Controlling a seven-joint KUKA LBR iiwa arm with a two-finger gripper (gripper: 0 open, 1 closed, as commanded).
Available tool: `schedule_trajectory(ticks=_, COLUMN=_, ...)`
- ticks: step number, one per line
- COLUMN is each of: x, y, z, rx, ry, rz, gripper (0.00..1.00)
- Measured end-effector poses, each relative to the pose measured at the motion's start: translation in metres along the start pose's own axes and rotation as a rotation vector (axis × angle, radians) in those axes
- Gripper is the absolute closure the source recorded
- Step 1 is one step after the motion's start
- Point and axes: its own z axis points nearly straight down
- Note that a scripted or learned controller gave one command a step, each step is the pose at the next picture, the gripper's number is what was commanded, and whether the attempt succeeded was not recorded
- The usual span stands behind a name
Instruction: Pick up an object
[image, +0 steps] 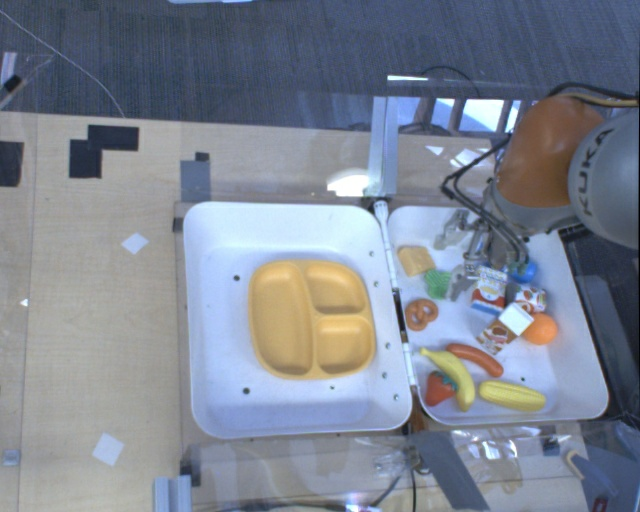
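My gripper (460, 255) hangs low over the back of the right bin (590, 385), open, with nothing between its fingers. Just left of it lie a tan cracker (415, 260) and a green broccoli piece (438, 283). Right beside it stand a red-and-white can (489, 290) and a blue item (522, 270). Further forward are a pretzel (421, 313), a small carton (508, 322), an orange (540, 329), a sausage (475, 357), a banana (452, 373), a strawberry (438, 388) and a second yellow fruit (512, 396).
The left bin (215, 300) holds a yellow divided plate (310, 318). A metal divider (392, 290) runs between the bins. The grey arm with its orange band (545, 150) comes in over the right bin's back edge.
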Motion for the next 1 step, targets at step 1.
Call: schedule_trajectory(ticks=1, x=0.0062, y=0.0299, z=0.0028, rx=-0.002, ry=0.006, rz=-0.266, gripper=0.00)
